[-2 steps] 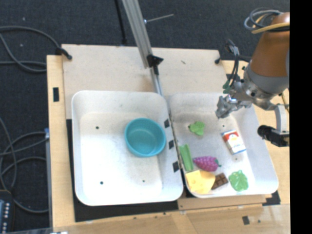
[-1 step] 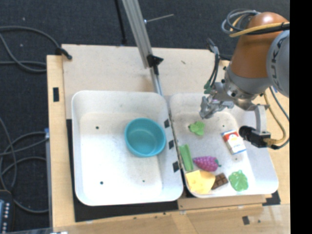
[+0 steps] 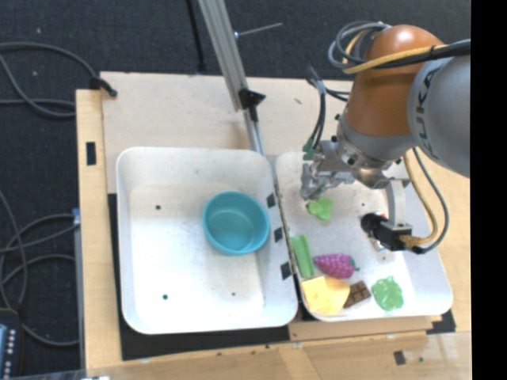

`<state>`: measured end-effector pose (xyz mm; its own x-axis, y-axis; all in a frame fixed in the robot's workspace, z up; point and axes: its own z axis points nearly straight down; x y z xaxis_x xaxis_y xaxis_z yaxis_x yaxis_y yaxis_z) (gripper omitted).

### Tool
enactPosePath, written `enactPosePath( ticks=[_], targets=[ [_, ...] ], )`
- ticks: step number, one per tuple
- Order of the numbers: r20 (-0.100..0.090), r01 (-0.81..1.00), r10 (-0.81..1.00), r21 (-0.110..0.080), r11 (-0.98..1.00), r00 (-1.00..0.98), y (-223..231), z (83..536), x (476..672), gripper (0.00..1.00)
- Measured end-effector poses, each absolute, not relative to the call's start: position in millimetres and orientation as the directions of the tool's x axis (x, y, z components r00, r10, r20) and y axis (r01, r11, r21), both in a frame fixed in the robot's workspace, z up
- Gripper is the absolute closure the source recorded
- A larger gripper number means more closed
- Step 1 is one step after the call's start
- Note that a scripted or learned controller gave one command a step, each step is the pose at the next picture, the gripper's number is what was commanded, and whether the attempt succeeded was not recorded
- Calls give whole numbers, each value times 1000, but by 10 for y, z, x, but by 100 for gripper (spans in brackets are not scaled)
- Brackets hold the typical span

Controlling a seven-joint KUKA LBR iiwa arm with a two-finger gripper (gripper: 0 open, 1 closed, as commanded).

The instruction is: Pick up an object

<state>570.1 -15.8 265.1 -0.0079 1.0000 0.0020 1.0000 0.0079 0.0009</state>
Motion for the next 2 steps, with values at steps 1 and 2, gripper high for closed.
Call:
enactPosePath(
  ticks=[1,2],
  targets=[
    [1,1000,1000,0,7,-7,294,2608,5529,100],
    [0,1000,1000,-1,7,-7,748,2519,5555,100]
  ],
)
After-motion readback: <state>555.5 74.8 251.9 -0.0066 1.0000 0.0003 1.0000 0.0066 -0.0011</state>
